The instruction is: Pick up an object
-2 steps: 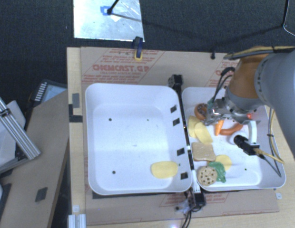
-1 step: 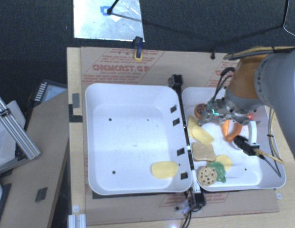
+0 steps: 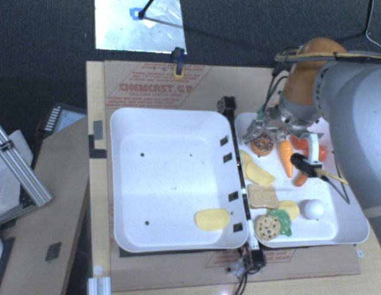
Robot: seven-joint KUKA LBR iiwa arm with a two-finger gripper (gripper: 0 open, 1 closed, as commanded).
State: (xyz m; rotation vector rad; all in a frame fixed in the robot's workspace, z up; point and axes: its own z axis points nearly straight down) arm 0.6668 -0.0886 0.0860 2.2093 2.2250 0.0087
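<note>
- Reaching into the right bin (image 3: pixel 347 229), the gripper (image 3: pixel 259 131) sits low at the far left corner, just beside a small brown doughnut-like piece (image 3: pixel 262 144), which looks like the likeliest target.
- Whether the gripper is spread or closed cannot be told from this view, and nothing is visibly held.
- Doing the step well would mean centring over one item before closing: the doughnut-like piece lies near an orange carrot (image 3: pixel 286 157) and a yellow slice (image 3: pixel 259 173), so a sloppy descent could nudge neighbours or catch the bin wall.
- Other candidates lie nearer the camera in the same bin: a slice of toast (image 3: pixel 262 196), a cookie (image 3: pixel 266 227), a green leafy piece (image 3: pixel 282 221) and a white ball (image 3: pixel 312 209).
- A lone yellow piece (image 3: pixel 212 219) rests in the left bin (image 3: pixel 147 128), well apart from the arm.
- The arm (image 3: pixel 356 128) enters from the right, its orange band (image 3: pixel 307 72) above the wrist, which is pitched down and leftward over the bin.
</note>
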